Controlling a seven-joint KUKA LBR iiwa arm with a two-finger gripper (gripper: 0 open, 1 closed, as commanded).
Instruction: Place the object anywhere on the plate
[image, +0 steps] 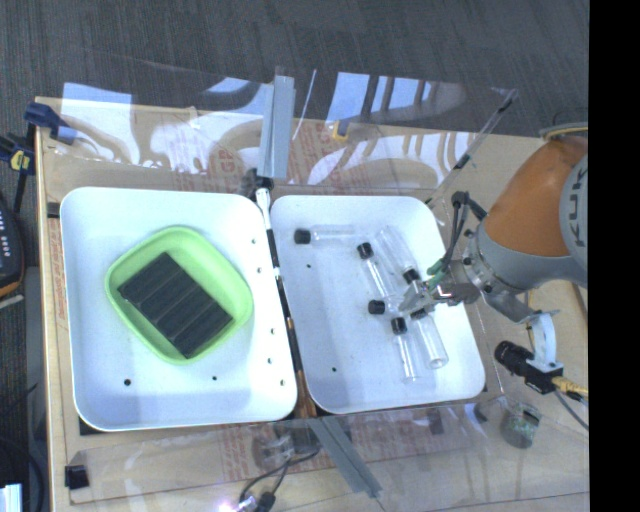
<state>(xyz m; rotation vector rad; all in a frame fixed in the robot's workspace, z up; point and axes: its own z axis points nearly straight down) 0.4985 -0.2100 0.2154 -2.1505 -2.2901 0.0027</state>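
Tubes (405, 300) lie jumbled under our pincer (425, 295), grip unclear; we single one out, well right of the plate (130, 262).

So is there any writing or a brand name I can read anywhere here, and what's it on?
"KU", white letters cut off at the picture's edge, on the grey arm below its orange band.
Faint reddish print on the bench behind the bins: too blurred to read.
Nothing else legible.
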